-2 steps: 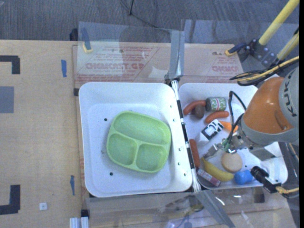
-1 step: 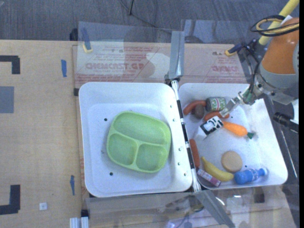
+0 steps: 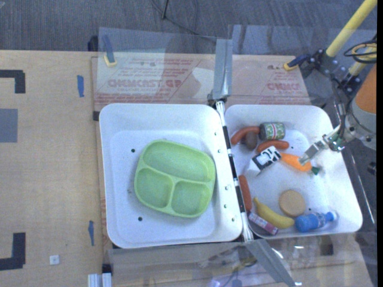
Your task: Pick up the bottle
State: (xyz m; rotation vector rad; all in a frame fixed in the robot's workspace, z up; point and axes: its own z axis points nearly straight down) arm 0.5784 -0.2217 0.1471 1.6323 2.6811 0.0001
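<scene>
The bottle (image 3: 312, 221) is clear plastic with a blue label and lies on its side in the front right corner of the right bin (image 3: 341, 184). My gripper (image 3: 316, 150) hangs at the bin's right side, above the green end of an orange carrot (image 3: 295, 162). It is well behind the bottle and apart from it. Nothing from the bin shows in its grasp.
The right bin also holds a green can (image 3: 272, 130), two sausages (image 3: 242, 134), a black-and-white block (image 3: 267, 157), a round biscuit (image 3: 292, 202), a banana (image 3: 272, 214) and a red stick (image 3: 245, 193). In the left bin lies a green divided plate (image 3: 174, 178).
</scene>
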